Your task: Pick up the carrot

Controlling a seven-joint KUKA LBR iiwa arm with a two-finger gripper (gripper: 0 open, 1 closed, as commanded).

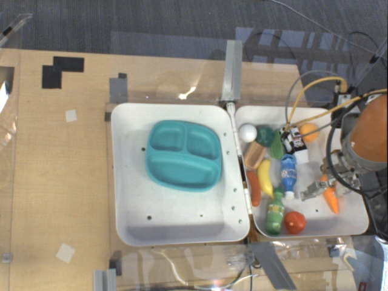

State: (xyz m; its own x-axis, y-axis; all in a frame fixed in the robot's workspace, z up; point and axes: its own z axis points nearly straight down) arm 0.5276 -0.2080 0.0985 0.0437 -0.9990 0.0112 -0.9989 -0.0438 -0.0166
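The carrot (331,200) is a small orange cone lying near the right wall of the right bin (348,226), pointing toward the front. My gripper (315,188) hangs low over the bin just left of the carrot's upper end, right beside it or touching it. The grey wrist and its orange band (368,132) rise above it at the right edge and hide part of the bin. I cannot make out whether anything is between the jaws.
The right bin also holds a blue bottle (289,173), a banana (265,177), a green bottle (274,211), a tomato (294,222), an orange (309,132), a white ball (247,132) and several other items. A teal divided plate (183,154) lies in the left bin (133,217). Yellow cables (315,83) loop above the arm.
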